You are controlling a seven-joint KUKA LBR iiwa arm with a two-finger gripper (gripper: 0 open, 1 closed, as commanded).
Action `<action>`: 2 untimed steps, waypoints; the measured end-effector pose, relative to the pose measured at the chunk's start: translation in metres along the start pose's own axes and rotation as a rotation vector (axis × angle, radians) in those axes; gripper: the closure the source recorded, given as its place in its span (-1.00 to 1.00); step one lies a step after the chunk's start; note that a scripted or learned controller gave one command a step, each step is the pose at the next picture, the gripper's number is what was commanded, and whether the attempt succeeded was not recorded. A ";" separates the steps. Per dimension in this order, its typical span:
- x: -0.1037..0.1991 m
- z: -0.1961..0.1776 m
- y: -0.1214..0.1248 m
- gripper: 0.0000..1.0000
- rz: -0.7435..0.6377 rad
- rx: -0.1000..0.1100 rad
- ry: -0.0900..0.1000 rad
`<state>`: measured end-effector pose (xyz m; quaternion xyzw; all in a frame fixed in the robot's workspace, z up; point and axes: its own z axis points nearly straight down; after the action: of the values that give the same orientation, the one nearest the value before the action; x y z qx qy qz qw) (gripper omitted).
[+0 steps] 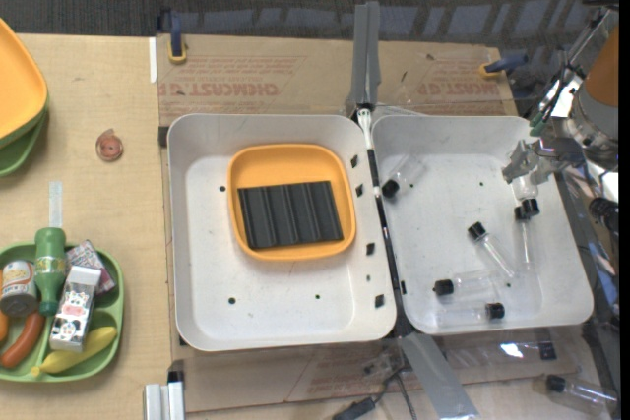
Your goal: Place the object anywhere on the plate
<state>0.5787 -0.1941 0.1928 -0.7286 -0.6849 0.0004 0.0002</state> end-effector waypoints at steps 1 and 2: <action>-0.018 -0.019 0.039 1.00 -0.194 -0.002 -0.002; -0.022 -0.067 0.083 1.00 -0.376 -0.003 -0.003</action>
<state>0.6598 -0.2213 0.2593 -0.5876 -0.8091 0.0003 -0.0017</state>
